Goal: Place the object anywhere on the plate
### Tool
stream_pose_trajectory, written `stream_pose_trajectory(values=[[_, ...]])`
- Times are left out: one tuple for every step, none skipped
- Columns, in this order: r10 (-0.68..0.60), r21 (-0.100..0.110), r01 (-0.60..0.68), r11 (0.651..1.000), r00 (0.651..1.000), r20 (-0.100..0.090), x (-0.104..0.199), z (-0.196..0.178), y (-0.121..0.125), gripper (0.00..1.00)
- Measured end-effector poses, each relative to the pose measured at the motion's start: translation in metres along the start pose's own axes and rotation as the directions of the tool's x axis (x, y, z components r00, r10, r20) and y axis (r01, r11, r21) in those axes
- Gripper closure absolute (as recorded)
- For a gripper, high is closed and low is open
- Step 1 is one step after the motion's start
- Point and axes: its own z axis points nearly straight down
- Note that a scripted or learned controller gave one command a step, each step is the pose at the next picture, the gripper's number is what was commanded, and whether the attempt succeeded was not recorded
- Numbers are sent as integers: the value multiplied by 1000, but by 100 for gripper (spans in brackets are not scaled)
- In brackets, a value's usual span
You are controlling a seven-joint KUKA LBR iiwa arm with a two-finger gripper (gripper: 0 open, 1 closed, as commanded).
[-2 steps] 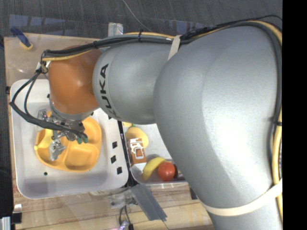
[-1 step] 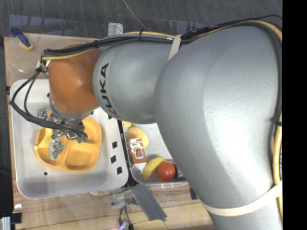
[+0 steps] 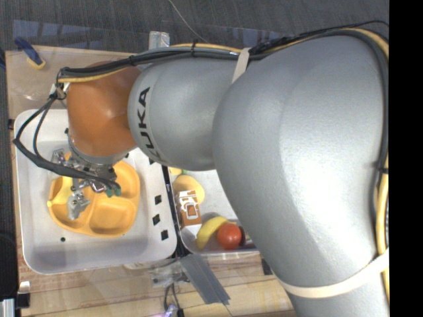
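Hanging over the left bin [image 3: 33,243], the gripper [image 3: 82,193] sits directly above the yellow plate [image 3: 122,210], and from my seat I see its metal parts low over the plate's left half, with a small dark green piece beside them. I cannot tell how the gripper is set, because the wrist and its fittings crowd that spot and the detail is too fine. I also cannot make out any object under or in it. The plate is a divided one, with raised ridges splitting it into compartments, and it lies in the middle of the left bin, its right edge near the wall shared with the right bin [image 3: 192,246]. The arm [image 3: 284,144] comes in from the right and covers most of the right bin; its orange band [image 3: 99,114] sits just above the wrist, over the upper edge of the plate. Black cables [image 3: 30,147] loop from the wrist out across the left bin's upper left corner. In the uncovered strip of the right bin I see a pale yellow round fruit [image 3: 188,183], a small orange-and-white item [image 3: 189,207] just below it, then a banana [image 3: 210,230] touching a red tomato [image 3: 230,235]. Those four things lie close together along the dividing wall, well apart from the plate.
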Motion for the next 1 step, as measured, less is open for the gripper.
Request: stream_pose_trajectory(values=[[230, 0, -230, 973, 973, 7, -53, -105, -18, 0]])
